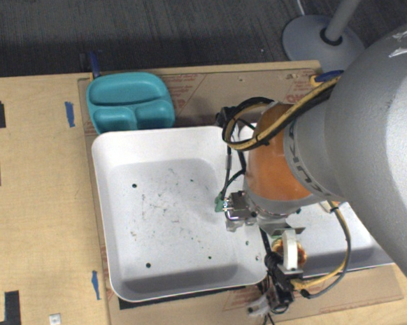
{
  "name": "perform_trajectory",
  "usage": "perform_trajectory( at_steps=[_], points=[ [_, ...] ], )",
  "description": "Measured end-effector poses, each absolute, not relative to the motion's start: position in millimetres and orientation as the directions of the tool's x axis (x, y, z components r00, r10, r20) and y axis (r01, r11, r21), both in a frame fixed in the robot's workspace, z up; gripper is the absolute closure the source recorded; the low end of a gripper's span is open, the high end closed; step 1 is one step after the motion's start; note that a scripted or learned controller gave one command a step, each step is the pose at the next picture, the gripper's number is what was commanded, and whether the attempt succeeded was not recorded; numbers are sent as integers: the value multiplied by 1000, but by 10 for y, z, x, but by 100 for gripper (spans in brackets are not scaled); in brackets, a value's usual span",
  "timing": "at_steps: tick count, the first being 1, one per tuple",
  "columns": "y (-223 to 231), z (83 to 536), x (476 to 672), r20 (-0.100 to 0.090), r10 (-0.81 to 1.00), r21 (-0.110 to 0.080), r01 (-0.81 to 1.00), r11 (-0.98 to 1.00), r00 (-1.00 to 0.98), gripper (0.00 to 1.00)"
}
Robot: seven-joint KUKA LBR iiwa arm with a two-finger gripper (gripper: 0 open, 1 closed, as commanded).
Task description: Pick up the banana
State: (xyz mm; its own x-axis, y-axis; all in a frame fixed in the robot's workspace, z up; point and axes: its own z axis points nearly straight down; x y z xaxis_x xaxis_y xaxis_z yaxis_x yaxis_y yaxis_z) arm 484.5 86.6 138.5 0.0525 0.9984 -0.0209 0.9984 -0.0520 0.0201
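Arm (329,148) hangs over the right bin (350,248); I can't tell the end effector's state. Left bin (158,211) nearby.

A tray (130,102) sits behind the left bin (127,255); the arm (342,147) overhangs the right bin (350,248).

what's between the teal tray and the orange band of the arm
In the camera view, the back right corner of the left white bin and a loop of black and yellow cables lie between the teal tray and the orange band.
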Motion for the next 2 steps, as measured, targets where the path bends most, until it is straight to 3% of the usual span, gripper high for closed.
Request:
perform_trajectory(
  at_steps=[2],
  points=[
    [973, 1283, 4848, -12, 988, 15, 988, 154, -154, 100]
  ],
)
